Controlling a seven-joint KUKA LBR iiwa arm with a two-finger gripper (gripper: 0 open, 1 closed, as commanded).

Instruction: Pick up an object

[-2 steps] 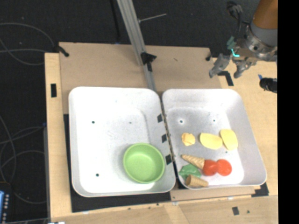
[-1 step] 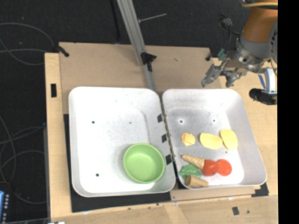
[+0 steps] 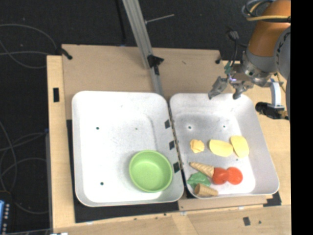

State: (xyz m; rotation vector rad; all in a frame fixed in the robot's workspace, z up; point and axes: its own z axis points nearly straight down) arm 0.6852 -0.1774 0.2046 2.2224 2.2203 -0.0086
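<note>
No text, label, brand, number or sign can be read anywhere here.

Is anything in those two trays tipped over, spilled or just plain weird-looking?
Nothing stands out. The green bowl sits upright in the left bin. The toy food, including the red tomato pieces and yellow pieces, lies loosely clustered inside the right bin, none over the rim.
</note>
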